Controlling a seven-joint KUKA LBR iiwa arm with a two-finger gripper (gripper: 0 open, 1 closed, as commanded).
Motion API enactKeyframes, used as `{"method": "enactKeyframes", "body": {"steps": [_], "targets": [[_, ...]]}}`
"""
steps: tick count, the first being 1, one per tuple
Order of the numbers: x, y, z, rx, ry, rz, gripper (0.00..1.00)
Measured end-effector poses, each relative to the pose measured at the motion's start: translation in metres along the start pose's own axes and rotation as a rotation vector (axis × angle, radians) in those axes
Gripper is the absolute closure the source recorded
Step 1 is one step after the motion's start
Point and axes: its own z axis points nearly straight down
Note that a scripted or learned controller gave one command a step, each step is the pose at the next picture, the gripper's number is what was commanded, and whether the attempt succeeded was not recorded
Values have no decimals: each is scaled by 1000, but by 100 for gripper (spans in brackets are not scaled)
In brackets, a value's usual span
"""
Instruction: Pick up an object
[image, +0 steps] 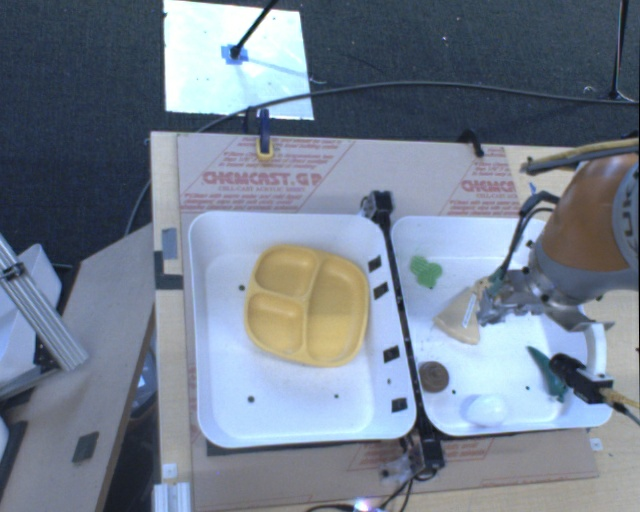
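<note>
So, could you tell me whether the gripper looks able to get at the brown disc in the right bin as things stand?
Probably yes. The brown disc lies flat on the right bin floor with nothing over it, and the gripper hovers close by, above the beige wedge. Its flatness may make gripping hard.

Glossy yellow plastic tray (306, 304), smooth white bins (225, 400)

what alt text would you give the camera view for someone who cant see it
The gripper is low in the right bin, at a tan wedge, with a green piece, brown disc and white egg nearby. The left bin holds a yellow divided plate.
</note>
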Motion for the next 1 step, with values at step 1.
{"method": "enactKeyframes", "body": {"steps": [1], "targets": [[-7, -6, -53, 0, 0, 1, 100]]}}
